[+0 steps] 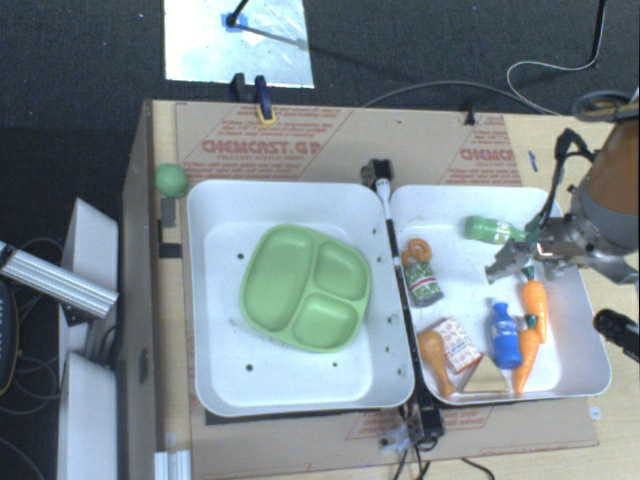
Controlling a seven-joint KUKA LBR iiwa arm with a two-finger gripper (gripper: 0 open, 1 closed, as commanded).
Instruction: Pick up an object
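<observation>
White bins sit side by side on the desk (330,133), and the left bin (215,268) carries a green divided plate (305,288), lying flat near its middle. Over in the right bin (440,213) it is crowded: a green bottle (488,230) lies on its side toward the far edge, a small can (424,284) with a dark label lies close to the divider with an orange ring (416,252) just above it, and toward the near edge a tan piece (434,352) lies beside a red-and-white packet (461,346). A blue bottle (505,334) stands out near the right wall, with a carrot (535,306) just beside it and a second orange piece (525,363) running down along the bottle's right side. Now the arm (612,183) reaches in from the right, grey with its orange section showing at the frame edge, and the gripper (510,261) hangs over the right bin between the green bottle and the carrot, dark fingers (500,268) pointing left and down. How far apart those fingers stand I cannot tell from this angle; they read as one dark cluster, and nothing is visibly caught between them. The carrot lies just below and right of the tip, the green bottle just above and left. Out on the desk's left edge a green ball (170,179) rests by the left bin's corner, and two clamps (252,92) grip the far edge.
</observation>
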